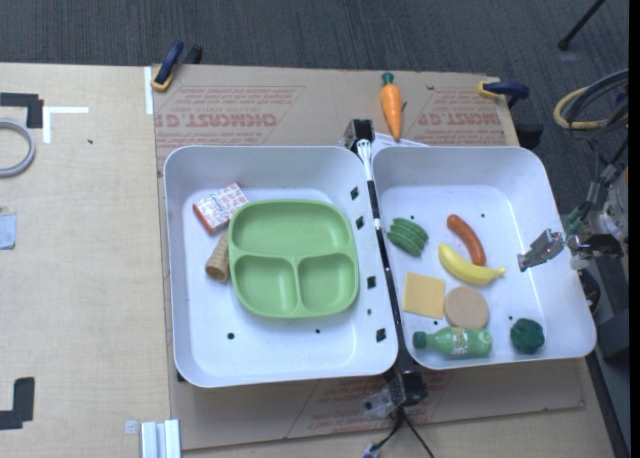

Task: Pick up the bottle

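Scanning from the left, I see the left bin (pixel 180 276) carrying a green divided plate (pixel 294 258), with a small patterned box (pixel 219 207) and a cone-like brown piece (pixel 218 262) just beside the plate's left edge. I judge these to be distractors, parked in the other bin so they stay clear of the pick.

Past the divider, the right bin (pixel 500 171) holds the play food: a green ridged vegetable (pixel 408 235), a red sausage (pixel 466 238) touching a banana (pixel 469 266), a yellow cheese square (pixel 424 296), a tan disc (pixel 467 308) and a dark green broccoli (pixel 527 335). A toy carrot (pixel 390 106) lies on the cardboard beyond the bins, on the desk.

The bottle (pixel 455 343) lies on its side against the near wall of the right bin, just near of the tan disc and cheese. Its long axis runs left to right, almost parallel with that wall; the pale cap end points left, toward the bin's near-left corner, the base toward the broccoli. Lying flat, I expect it to want a grip across its width, from far to near, and the wall crowds one side.

My tool (pixel 542 248) hovers at the right rim of the right bin, well apart from the bottle. It carries nothing that I can see; whether it is wide or narrow I cannot tell.
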